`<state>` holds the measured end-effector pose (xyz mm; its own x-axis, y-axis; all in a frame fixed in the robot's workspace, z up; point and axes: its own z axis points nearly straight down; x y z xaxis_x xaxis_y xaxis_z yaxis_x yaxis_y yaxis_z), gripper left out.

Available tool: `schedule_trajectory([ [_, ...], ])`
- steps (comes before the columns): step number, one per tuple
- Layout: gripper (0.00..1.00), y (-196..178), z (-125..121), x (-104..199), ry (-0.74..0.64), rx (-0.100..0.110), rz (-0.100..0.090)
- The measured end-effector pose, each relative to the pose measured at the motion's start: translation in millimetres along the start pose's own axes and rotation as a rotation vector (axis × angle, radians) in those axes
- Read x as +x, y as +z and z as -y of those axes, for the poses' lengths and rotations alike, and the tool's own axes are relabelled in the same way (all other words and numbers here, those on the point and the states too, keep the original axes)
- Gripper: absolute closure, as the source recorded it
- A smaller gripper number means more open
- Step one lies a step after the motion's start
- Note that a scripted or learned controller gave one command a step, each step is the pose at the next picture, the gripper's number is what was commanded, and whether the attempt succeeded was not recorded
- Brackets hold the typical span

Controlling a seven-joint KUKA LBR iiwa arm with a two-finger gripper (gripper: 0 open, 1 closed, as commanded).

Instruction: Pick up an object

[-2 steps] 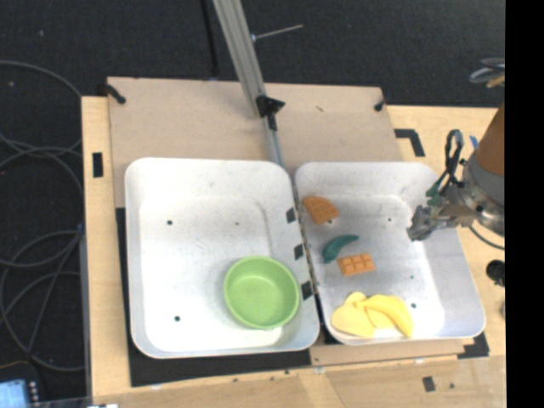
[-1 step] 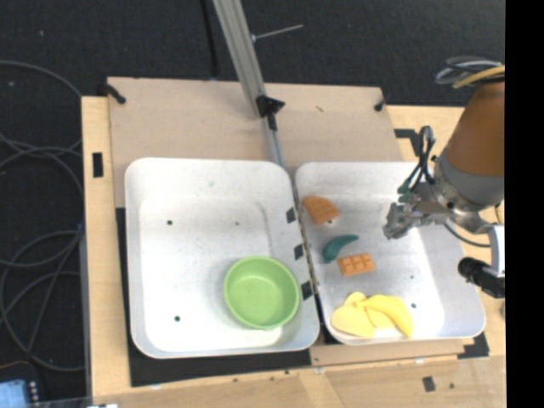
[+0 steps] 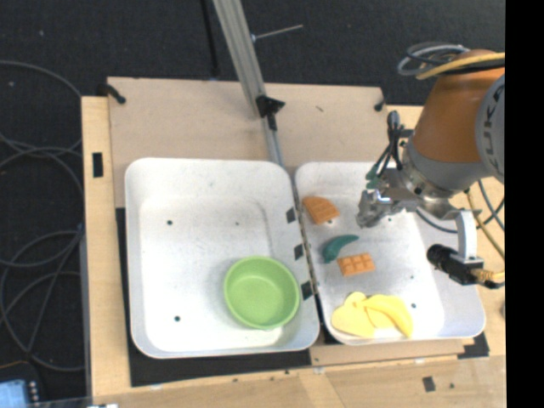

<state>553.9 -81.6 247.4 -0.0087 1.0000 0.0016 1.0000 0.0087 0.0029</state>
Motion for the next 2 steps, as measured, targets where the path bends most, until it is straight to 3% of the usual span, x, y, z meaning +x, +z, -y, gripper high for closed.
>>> schedule_trajectory([
  [2,1.0,20.2,-24.1,105.7,0.002,0.001,0.002],
])
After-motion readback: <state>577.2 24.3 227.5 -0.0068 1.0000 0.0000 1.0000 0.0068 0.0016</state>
